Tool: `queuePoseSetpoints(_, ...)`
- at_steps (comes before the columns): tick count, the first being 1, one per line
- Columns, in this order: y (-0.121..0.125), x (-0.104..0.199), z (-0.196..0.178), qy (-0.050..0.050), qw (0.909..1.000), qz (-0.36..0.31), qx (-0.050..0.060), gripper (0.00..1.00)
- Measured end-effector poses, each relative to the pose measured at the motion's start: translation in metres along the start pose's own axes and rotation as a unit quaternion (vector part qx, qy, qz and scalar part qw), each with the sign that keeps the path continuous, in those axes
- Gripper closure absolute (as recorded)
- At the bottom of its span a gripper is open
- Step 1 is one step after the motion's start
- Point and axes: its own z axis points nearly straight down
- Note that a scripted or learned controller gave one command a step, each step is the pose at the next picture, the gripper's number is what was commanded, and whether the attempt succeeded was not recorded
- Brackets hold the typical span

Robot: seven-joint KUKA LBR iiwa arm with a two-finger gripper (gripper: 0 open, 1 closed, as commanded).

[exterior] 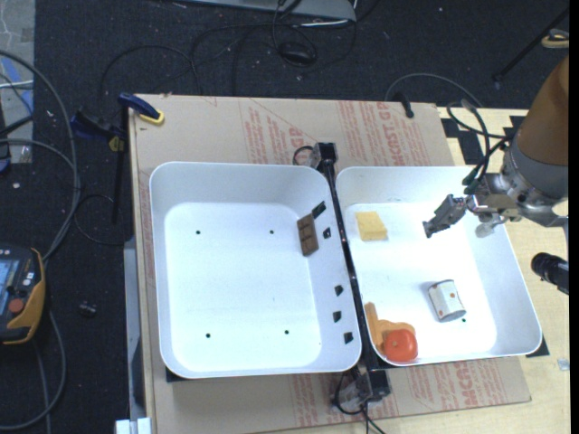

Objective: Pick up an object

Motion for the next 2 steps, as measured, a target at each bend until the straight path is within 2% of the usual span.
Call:
queuePoseSetpoints(1, 0.02, -0.019, -0.049, -0.001, 0.9994, 0.034, -0.002, 0.0)
queuePoseSetpoints(2, 0.015, -0.002, 0.01, 0.0, 0.9999, -0.01, 0.001, 0.0)
